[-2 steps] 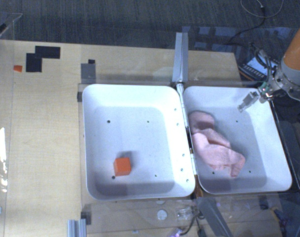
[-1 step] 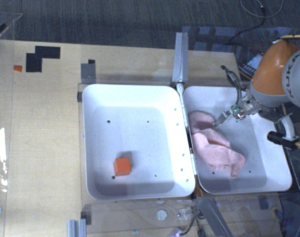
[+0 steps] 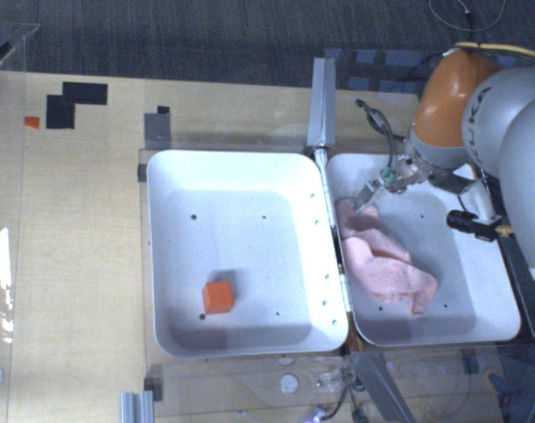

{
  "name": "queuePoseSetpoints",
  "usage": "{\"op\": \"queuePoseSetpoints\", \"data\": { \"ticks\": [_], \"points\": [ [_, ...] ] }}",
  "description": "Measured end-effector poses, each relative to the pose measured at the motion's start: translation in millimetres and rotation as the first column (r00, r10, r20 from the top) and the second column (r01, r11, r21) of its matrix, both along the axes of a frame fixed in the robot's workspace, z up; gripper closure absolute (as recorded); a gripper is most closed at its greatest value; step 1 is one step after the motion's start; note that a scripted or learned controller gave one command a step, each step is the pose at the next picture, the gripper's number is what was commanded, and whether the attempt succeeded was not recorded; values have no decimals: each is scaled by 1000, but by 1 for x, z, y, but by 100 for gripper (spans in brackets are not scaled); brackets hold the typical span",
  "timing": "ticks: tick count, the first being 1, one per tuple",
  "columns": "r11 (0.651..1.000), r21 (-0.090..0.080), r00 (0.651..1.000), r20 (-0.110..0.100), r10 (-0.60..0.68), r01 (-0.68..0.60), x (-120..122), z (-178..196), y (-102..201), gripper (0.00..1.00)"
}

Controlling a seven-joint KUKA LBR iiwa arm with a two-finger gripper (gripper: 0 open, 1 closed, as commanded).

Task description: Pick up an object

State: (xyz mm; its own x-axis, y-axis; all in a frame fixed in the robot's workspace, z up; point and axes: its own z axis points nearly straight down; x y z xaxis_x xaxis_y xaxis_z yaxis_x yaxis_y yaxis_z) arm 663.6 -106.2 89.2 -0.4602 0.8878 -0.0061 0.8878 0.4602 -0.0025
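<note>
1. At the far left, the wooden counter [image 3: 73, 263] carries a small orange marker [image 3: 32, 122] and a black stepped shape [image 3: 73, 102] near its upper edge.
2. The left bin [image 3: 170, 183] is a shallow white tray; an orange block [image 3: 219, 297] sits alone on its floor toward the lower left, well apart from the walls.
3. A grey upright post [image 3: 320, 100] stands at the top of the seam where the two bins meet.
4. The right bin [image 3: 479, 315] holds a pink cloth [image 3: 383, 267], crumpled and spread from the bin's left wall down toward its middle.
5. The pincer [image 3: 366, 201] hangs over the upper left part of the right bin, its tip just at the top end of the pink cloth; whether its fingers are apart or together cannot be told, nor whether it touches the cloth.
6. The arm [image 3: 505, 122], grey with an orange band, enters from the right above the right bin.
</note>
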Motion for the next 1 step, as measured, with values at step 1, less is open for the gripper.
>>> {"op": "queuePoseSetpoints", "data": {
  "ticks": [1],
  "points": [
    [999, 5, 999, 12, 53, -53, -46, 0, 1, 0]
  ]
}}
